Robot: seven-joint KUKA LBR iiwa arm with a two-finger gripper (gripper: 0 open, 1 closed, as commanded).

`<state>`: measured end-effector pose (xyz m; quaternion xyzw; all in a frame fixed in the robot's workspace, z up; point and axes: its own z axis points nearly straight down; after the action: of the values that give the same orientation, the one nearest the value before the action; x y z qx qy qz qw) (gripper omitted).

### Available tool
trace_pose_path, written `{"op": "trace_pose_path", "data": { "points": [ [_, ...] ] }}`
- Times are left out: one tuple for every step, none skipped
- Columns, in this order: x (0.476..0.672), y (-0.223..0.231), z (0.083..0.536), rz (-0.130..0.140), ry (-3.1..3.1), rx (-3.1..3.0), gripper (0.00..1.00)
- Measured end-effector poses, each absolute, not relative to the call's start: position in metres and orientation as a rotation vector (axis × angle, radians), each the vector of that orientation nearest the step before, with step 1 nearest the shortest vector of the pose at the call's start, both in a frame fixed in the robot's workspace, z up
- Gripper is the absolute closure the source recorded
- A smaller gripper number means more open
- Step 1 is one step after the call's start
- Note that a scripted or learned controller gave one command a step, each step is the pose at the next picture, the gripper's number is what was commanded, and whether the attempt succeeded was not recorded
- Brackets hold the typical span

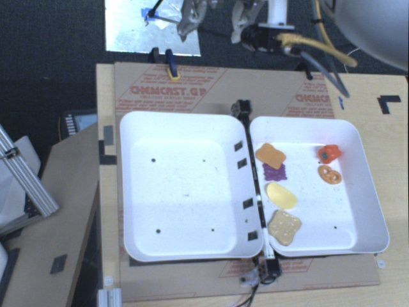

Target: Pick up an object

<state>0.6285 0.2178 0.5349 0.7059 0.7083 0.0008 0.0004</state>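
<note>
I read red lettering, "CHEMCAST. GP", printed on the brown sheet point(192, 85) covering the worktop, behind the left bin point(131, 171); similar red print behind the right bin point(367, 190) is illegible.

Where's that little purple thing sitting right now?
The purple piece lies in the right bin, near the divider between the two bins. It sits just below the orange slab and above the yellow oval.

Left bin point(176, 184) open wall to wall, right bin point(358, 190) crowded along its left wall and far right corner, near right corner free
</note>
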Motion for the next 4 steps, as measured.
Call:
{"op": "trace_pose_path", "data": {
  "points": [
    [0.629, 0.218, 0.547, 0.007, 2.227, 2.213, 1.0],
    [0.555, 0.15, 0.475, -0.012, 2.22, 2.229, 1.0],
    [0.523, 0.099, 0.305, -0.023, 2.222, 2.232, 1.0],
    [0.503, 0.1, 0.43, 0.021, 2.22, 2.212, 1.0]
  ]
}}
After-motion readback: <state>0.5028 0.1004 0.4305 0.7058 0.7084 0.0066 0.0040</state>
